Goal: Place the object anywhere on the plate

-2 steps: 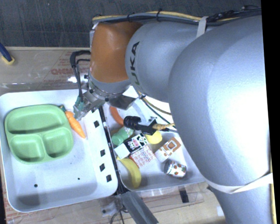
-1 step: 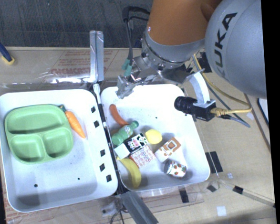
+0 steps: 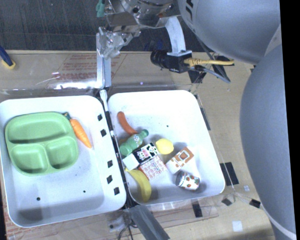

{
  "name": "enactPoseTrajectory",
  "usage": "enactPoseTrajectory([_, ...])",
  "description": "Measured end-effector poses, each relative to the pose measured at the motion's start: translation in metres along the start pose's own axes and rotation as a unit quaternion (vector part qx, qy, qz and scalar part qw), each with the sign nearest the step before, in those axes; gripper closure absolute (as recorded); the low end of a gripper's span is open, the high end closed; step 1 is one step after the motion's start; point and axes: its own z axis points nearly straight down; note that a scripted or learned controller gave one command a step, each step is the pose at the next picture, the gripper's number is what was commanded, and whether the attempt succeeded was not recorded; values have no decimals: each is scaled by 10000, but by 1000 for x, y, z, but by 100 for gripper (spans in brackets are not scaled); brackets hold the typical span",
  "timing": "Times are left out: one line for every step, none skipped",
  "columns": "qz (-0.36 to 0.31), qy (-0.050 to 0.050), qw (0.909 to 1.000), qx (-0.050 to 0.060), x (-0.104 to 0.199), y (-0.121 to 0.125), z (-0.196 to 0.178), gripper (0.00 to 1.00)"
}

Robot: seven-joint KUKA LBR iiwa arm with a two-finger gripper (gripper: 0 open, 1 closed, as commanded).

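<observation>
Nearest, in the right white bin, smooth toy foods crowd together: a curved yellow banana, printed cartons, a round lemon, a green bottle and a reddish sausage. In the left bin, a glossy green three-compartment plate lies with a tapered orange carrot just beside its right edge, on the bin floor. Farthest, above the tabletop, the metal hand hangs; whether it is open I cannot tell.
</observation>
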Motion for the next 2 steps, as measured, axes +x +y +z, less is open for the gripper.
enactPoseTrajectory([-62,-4,10000,4,3,0,-10,100])
enactPoseTrajectory([-122,5,9999,8,42,7,-1,100])
